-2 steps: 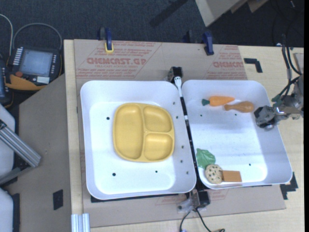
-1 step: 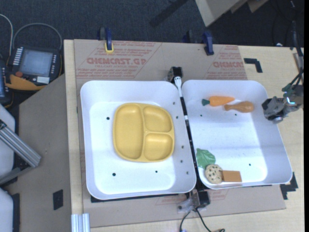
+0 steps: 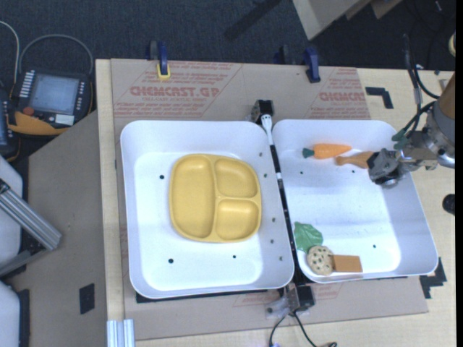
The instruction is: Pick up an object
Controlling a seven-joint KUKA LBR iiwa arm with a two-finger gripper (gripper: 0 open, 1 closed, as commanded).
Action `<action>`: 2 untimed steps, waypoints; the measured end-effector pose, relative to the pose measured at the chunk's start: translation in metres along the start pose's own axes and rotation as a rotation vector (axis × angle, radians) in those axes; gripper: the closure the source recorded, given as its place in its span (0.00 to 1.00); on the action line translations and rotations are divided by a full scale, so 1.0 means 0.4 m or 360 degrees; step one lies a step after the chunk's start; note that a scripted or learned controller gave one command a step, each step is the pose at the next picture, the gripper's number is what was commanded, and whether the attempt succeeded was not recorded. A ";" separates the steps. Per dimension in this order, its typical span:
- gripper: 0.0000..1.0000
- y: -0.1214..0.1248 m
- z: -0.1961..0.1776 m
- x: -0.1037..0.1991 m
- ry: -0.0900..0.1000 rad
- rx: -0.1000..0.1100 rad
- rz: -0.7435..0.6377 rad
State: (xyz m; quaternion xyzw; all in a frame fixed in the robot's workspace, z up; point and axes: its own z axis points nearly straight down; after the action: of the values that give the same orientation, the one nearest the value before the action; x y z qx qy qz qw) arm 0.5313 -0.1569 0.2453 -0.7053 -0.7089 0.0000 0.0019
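Two bins before me: left bin [image 3: 145, 194] holds a yellow divided plate [image 3: 215, 197]; right bin [image 3: 405, 223] has a cookie [image 3: 319, 259], toy carrot [image 3: 327, 151] and brown piece [image 3: 354, 160]. I'd lower my gripper [image 3: 383, 169] squarely onto that piece; its grip state I cannot tell.

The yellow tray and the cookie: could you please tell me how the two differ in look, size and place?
The yellow tray is far larger than the cookie. The tray is plain yellow with three compartments; the cookie is a pale round with dark specks. The tray lies mid-way in the left bin, apart from other things; the cookie sits at the near left corner of the right bin, close beside a green leaf and an orange-brown slab. Both lie flat.
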 end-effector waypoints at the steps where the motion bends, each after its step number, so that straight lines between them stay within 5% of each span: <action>1: 1.00 0.037 0.010 0.113 -0.0001 -0.0001 0.0000; 2: 1.00 0.069 0.036 0.238 0.0000 0.0003 -0.0001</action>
State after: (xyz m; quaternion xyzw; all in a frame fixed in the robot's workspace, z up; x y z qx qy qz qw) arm 0.5585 -0.0614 0.2309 -0.7050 -0.7092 0.0006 0.0025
